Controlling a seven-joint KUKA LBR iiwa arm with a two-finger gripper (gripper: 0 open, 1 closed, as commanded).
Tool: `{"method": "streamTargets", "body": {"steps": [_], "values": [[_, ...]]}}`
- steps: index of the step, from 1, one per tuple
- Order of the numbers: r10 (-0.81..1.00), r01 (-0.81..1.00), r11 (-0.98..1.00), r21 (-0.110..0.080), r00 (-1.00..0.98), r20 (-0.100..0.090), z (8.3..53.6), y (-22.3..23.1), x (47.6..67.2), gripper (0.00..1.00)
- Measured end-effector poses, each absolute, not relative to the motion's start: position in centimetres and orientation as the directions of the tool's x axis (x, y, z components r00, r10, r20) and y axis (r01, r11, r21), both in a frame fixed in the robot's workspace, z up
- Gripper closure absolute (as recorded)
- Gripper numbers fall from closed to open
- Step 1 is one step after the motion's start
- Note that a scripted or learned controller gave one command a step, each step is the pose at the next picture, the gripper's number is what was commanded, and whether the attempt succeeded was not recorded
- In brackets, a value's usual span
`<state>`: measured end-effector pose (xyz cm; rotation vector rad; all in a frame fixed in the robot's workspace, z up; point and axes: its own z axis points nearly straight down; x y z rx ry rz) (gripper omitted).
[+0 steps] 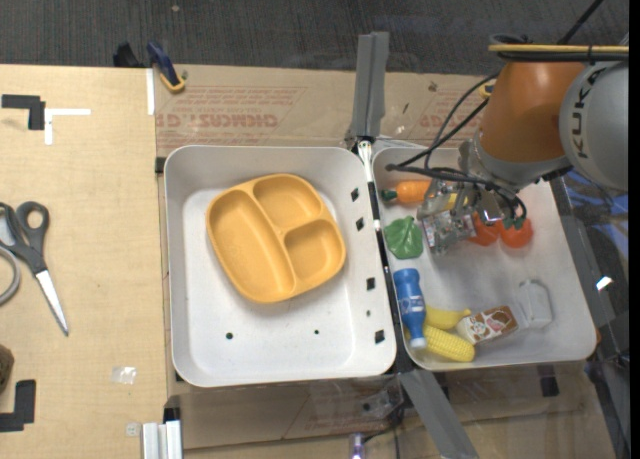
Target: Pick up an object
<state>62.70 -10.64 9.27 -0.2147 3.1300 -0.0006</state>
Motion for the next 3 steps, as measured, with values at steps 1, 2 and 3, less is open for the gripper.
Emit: {"method": "streamTargets", "body": {"steps": [1,2,3], "values": [[-0.537,-0.537,0.844,-0.001,-0.844,-0.004,17.9,-16.4,60.9,1.00],[-0.485,-0.485,0.874,-0.001,-0.874,-0.006,23.9,-12.5,65.1,1.00],[-0.602,-0.602,0.798,0.000,-0.798,-0.003,12.5,-16.2,57.0,1.00]]}}
